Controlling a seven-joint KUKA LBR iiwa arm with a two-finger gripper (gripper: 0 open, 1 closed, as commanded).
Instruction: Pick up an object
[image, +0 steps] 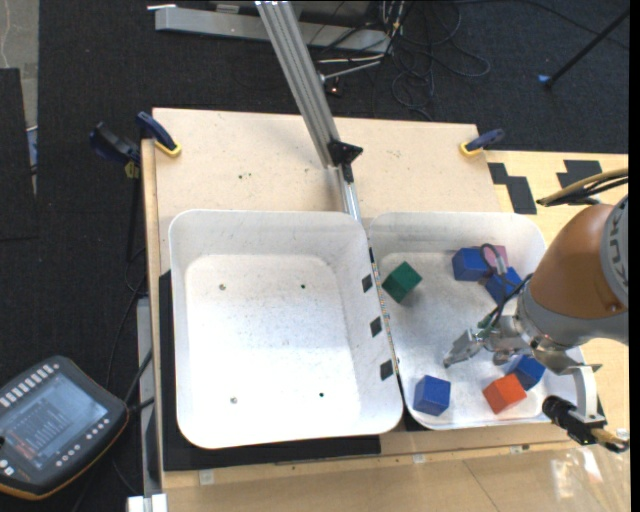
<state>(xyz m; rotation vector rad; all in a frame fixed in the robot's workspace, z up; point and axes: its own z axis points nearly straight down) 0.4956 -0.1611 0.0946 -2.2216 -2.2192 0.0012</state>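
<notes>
The gripper (468, 350) hung in the right bin (420, 232), empty fingers spread. It could miss (blocks crowd beside it): the orange block (504, 393) sat just right of it.

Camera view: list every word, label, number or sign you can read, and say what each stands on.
No text here is legible.
Pendant at the lower left: its screen shows rows of marks, too small and blurred to read.
Black-and-tan pattern on the board at the upper right: shapes, not letters.
Black tabs along the bins' shared edge: no writing visible.
</notes>
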